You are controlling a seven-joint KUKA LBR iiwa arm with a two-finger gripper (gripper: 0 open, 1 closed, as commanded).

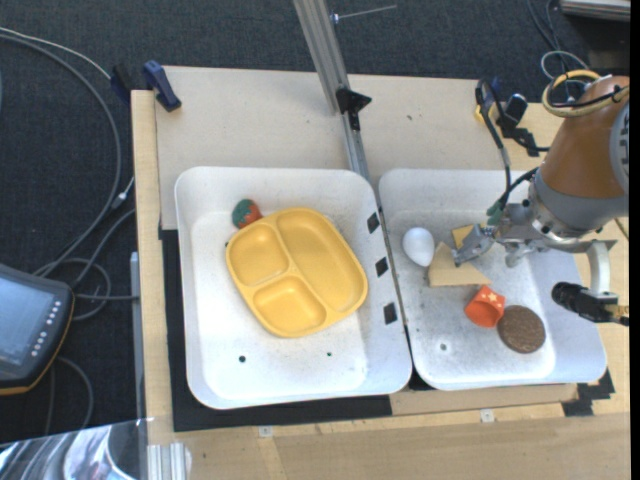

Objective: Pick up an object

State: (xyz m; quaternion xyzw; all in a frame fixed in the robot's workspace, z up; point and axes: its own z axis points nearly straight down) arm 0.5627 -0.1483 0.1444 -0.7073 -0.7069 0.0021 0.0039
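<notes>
The right bin (440, 363) holds a white egg-shaped object (418, 245), a tan flat block (452, 273) with a small yellow piece (462, 236) at its far edge, an orange cup (484, 307) lying on its side, and a brown round disc (521, 329). My gripper (493, 253) hangs low over the right end of the tan block, just above the orange cup. Its fingers stand apart, open, and I see nothing held between them. In the left bin (200, 358) lie a yellow divided plate (295, 270) and a red-and-green strawberry-like toy (245, 211).
A slanted metal pole (325, 43) runs down to the gap between the bins. Cables and a black clamp (500, 108) sit at the bench's back right. A black part (585, 301) juts in beside the right bin's rim.
</notes>
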